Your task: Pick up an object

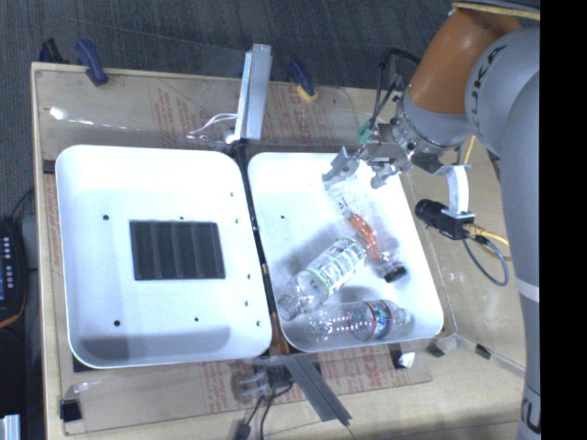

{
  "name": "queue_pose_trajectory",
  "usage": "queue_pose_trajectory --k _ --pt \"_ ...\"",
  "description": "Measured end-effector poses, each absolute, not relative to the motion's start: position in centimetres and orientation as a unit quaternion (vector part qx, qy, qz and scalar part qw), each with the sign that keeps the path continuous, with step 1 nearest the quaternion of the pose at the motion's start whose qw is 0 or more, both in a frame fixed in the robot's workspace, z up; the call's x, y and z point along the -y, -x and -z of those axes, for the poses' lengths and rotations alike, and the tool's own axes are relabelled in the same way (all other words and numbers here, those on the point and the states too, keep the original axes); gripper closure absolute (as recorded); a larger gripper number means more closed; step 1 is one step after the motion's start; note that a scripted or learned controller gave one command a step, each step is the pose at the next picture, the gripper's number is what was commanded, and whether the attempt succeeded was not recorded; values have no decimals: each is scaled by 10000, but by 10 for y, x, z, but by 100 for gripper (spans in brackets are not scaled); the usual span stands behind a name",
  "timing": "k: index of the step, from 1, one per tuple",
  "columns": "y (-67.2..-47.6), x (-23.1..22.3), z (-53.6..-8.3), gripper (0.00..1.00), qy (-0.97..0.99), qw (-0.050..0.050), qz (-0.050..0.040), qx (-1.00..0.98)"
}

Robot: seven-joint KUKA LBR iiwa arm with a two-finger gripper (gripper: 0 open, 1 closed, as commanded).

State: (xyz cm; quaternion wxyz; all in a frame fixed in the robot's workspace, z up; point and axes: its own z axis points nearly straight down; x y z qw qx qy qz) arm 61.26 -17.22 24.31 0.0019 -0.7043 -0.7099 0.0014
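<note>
The right white bin [275, 200] holds three clear plastic bottles. One with a green and white label [332, 269] lies slantwise in the middle. One with a blue label [362, 321] lies along the front wall. A slim bottle with orange contents and a dark cap [371, 236] lies toward the right wall, its clear end pointing to the back. My gripper [356, 174] hangs over the bin's back right part, just above that clear end. Its two fingers [334, 170] stand apart, open, with nothing clearly pinched between them.
The left white bin [92, 181] carries a dark ribbed rectangle [176, 250] on its floor. A metal post [254, 90] rises at the back between the bins. Blue clamps [92, 62] sit on the bench's back edge. Cables and a black connector [445, 216] hang right of the right bin.
</note>
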Motion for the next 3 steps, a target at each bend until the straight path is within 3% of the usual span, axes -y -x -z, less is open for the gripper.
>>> queue_pose_trajectory --k 1,2,3 --pt "-636 205 -211 0 6531 -1 -3 7572" --pt "-642 208 -185 0 6214 17 -5 7835" --pt "-655 209 -117 0 5828 -19 2 8126"
